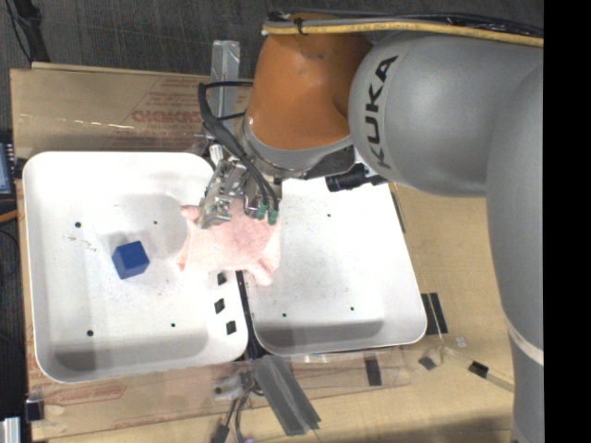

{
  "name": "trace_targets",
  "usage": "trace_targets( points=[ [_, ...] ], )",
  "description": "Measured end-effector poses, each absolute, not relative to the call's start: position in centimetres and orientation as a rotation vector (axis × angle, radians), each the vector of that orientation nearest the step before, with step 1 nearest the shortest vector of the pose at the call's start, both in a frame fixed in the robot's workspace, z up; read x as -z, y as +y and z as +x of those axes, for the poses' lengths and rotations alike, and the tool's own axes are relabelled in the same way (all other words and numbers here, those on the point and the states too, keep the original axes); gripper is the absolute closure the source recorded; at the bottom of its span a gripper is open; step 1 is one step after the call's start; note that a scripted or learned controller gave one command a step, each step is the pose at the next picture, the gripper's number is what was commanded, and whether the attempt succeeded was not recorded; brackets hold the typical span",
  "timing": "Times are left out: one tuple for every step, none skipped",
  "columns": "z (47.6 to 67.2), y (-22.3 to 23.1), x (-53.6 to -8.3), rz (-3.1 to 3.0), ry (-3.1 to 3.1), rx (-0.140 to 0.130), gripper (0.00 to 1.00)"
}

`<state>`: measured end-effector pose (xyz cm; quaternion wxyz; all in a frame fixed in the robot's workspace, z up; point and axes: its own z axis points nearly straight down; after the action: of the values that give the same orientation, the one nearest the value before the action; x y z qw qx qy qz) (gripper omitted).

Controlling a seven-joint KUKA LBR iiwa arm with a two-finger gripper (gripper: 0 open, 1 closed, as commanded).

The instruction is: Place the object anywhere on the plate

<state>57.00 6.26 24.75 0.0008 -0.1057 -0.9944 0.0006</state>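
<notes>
A small blue cube (131,258) rests on the floor of the left bin (55,340). Beside it, to the right, a pale rounded shape (162,224) that looks like a white plate blends into the bin floor. A floppy, pale pink object (235,245) lies across the divider between the two bins, with a little more of it over the left bin. My gripper (238,201) is directly over the pink object's upper edge, low and close to it. Whether they touch I cannot tell. The arm's orange band and grey wrist hide the bins' far middle.
The right bin (369,321) lies under the arm's reach. Cardboard (111,100) lines the bench behind the bins. Black tape marks and a grey bracket (286,395) sit at the front edge.
</notes>
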Motion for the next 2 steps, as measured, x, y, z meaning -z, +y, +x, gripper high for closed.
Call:
trace_targets(
  points=[
    [54.4,10.7,-23.3,0.01,-3.14,-0.002,1.0],
    [51.3,14.8,-23.2,0.017,-3.14,-0.002,1.0]
  ],
)
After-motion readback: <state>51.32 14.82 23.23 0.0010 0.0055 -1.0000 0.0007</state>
